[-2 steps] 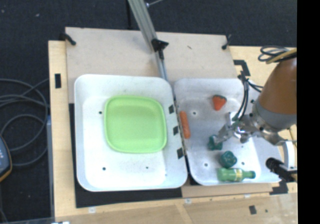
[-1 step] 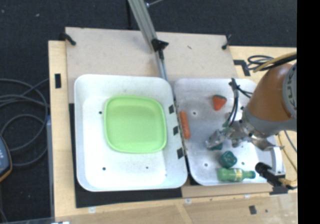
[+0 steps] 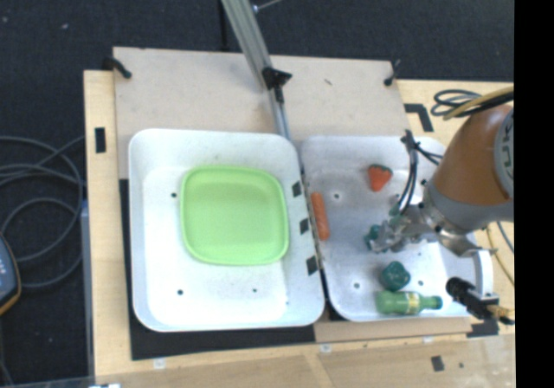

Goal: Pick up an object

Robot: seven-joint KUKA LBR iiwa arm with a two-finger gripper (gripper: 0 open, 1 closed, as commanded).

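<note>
In the right bin (image 3: 346, 161) lie a red strawberry-like piece (image 3: 379, 177), an orange carrot (image 3: 320, 215) along the left wall, a dark green lump (image 3: 396, 274) and a green bottle (image 3: 407, 301) on its side near the front wall. My gripper (image 3: 381, 237) is low over the bin's middle, just above the dark green lump and below the strawberry piece. A small teal thing shows at its tip; I cannot tell whether it is held. The arm's orange band (image 3: 472, 157) sits at the right.
The left bin (image 3: 151, 204) holds a light green square plate (image 3: 234, 215). A grey metal pole (image 3: 247, 22) slants from the top down to the divide between the bins. Cables (image 3: 459, 102) lie at the bench's right back corner.
</note>
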